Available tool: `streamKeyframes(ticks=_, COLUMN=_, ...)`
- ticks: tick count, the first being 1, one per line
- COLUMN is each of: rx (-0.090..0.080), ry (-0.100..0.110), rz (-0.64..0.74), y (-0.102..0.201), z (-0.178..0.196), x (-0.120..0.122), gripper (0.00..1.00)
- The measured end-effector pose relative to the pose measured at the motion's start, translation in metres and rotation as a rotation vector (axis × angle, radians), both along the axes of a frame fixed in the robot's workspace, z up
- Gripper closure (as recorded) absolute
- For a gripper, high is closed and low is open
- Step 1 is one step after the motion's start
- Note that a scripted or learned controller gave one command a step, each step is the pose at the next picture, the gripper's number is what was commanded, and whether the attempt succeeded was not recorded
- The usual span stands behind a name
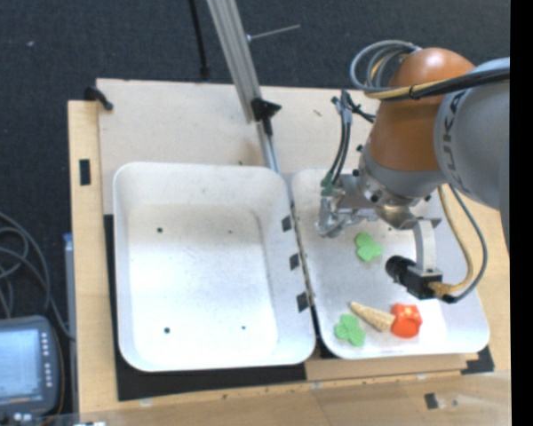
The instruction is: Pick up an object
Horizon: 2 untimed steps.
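The right bin (462,331) holds a green clover-shaped piece (368,248) near its middle. Another green piece (349,330), a tan cone (369,316) and a red-orange pepper-like toy (406,320) lie along the bin's front edge. My gripper (335,217) hangs over the bin's back left part, just left of and above the middle green piece. Nothing shows between its fingers, and the wrist hides whether they are spread.
The left bin (204,269) sits beside the right one, with black clips on the shared rim. A slanted aluminium post (240,60) rises behind the bins. A black cable fitting (413,278) hangs from the arm over the right bin.
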<state>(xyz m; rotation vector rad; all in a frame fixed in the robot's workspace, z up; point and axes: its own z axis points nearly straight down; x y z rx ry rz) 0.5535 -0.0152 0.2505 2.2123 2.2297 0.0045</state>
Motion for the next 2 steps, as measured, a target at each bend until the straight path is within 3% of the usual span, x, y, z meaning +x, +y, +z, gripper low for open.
streamKeyframes(ticks=2, rx=0.0, ry=0.0, rz=0.0, y=0.099, z=0.001, x=0.033, gripper=1.0)
